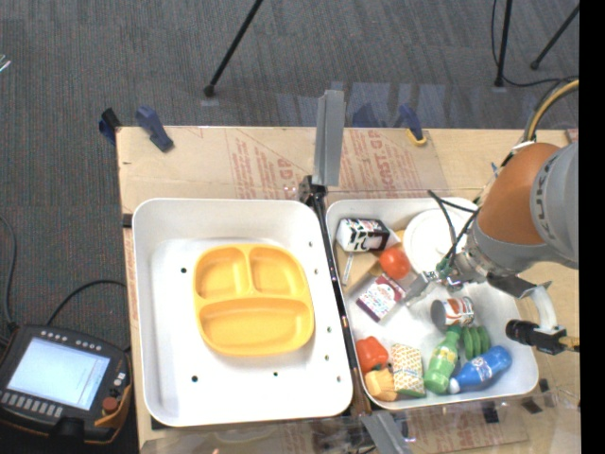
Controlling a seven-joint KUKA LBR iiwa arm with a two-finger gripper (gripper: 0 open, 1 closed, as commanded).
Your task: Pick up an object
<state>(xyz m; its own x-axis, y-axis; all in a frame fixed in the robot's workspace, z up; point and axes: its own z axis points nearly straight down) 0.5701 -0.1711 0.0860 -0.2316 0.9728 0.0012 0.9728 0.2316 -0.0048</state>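
The right bin (430, 397) holds several small items. At the back lie a black-and-white carton (362, 235), a red tomato (395, 263) and a white plate (437, 236). A pink-and-white box (380, 298) and a small can (456, 310) sit mid-bin. Along the front are a red pepper (371, 352), a cracker pack (408, 369), a green bottle (440, 367), a blue bottle (480, 369) and green pea pods (473, 339). My gripper (440, 276) hangs low in the bin, between the tomato and the can, just right of the pink box. Nothing shows clearly in its grasp.
The left bin (161, 253) holds a yellow divided tray (253, 298). A grey upright post (329, 149) stands behind the divider between the bins. My arm's orange band (515, 197) hangs over the right bin's back right corner. A teach pendant (61, 376) lies on the floor at left.
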